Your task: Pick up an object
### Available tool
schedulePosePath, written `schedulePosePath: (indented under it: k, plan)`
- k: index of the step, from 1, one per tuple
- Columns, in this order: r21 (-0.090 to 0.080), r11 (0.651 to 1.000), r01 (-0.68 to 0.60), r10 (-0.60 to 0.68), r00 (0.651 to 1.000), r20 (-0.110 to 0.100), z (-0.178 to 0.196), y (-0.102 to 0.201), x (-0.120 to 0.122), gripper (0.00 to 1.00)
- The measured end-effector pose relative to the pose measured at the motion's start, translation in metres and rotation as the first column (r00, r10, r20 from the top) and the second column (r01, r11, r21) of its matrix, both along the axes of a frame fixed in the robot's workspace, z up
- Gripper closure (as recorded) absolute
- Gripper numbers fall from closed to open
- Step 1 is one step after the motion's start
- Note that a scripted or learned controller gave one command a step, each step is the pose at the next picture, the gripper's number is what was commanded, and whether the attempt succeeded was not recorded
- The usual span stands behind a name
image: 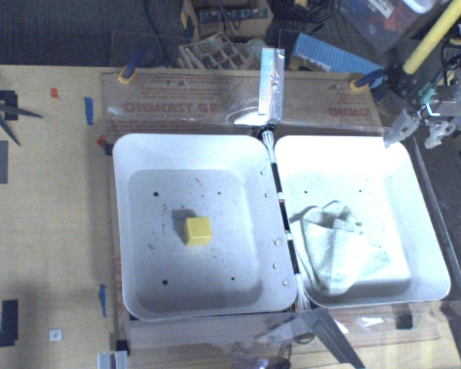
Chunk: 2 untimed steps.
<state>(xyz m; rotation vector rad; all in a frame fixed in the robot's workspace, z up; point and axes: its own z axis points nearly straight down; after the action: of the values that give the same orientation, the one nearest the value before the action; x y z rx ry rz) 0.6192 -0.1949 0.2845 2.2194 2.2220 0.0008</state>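
Observation:
A small yellow block (198,231) lies on the floor of the left bin (138,167), a little left of its middle. A crumpled white cloth (338,248) rests in the right bin (415,206), towards its front left. My gripper (419,123) hangs at the far right, just beyond the right bin's back right corner, well away from both objects. Nothing is visibly held in it.
A transparent sheet with red lettering (184,106) lies behind the bins, with a metal upright post (270,83) at the seam between them. A yellow bar (438,25) slants across the top right. Cluttered boxes and cables sit beyond the bench.

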Motion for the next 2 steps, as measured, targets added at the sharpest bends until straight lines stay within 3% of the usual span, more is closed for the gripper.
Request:
schedulePosePath:
  k: [1,2]
  plan:
    - [0.000,0.998,-0.059,0.059,0.998,-0.001,-0.069,0.024,-0.123,0.00]
    - [-0.001,0.981,0.195,-0.195,0.981,0.001,-0.139,0.012,-0.063,0.00]
